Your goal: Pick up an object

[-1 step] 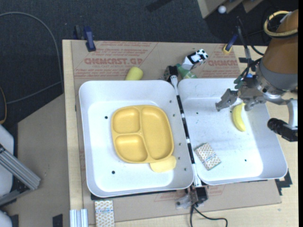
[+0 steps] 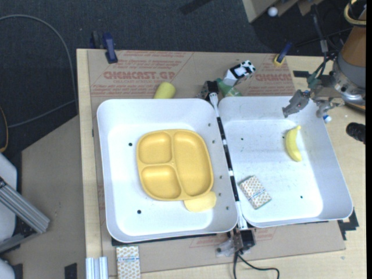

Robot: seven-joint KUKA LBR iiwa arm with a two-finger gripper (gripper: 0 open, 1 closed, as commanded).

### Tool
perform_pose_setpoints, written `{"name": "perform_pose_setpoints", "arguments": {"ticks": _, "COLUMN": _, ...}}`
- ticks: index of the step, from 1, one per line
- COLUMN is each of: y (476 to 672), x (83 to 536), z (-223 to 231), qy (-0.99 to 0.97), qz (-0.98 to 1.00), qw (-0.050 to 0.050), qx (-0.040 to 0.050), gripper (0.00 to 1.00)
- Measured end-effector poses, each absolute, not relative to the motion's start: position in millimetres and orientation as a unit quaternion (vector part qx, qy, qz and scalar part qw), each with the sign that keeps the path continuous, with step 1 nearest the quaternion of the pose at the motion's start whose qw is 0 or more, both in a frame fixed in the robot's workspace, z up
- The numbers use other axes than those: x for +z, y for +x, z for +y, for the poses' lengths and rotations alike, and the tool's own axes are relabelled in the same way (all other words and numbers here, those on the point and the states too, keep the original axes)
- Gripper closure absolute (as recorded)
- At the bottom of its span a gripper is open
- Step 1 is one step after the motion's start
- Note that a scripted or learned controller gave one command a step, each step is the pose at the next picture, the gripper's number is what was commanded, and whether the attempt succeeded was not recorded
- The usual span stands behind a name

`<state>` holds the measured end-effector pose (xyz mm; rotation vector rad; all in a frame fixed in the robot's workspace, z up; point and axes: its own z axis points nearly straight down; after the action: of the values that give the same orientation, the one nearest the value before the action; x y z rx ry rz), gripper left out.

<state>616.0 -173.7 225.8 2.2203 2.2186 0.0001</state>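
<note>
Small box (image 2: 255, 191): at 6 o'clock in the right bin (image 2: 325, 205), patterned, looks light and stiff; grab its two long sides.
Banana (image 2: 293, 143): at 3 o'clock in the same bin, looks smooth and curved; pinch across its middle.
Yellow plate (image 2: 174, 164): in the left bin (image 2: 116, 156), well apart.
Claw (image 2: 297, 104): at 12 o'clock over the right bin, near the banana, spread apart, holding nothing.
In the way: nothing close by.

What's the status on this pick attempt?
Gripper above right bin's far edge, holding nothing. Banana and small box lie untouched. Path unobstructed.
</note>
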Motion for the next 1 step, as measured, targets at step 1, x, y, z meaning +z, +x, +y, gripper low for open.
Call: {"name": "perform_pose_setpoints", "arguments": {"ticks": 1, "y": 634.6, "x": 84.6, "z": -183.2, "qy": 0.707, "qz": 0.707, "qw": 0.0, "qx": 0.0002, "gripper": 0.0}}
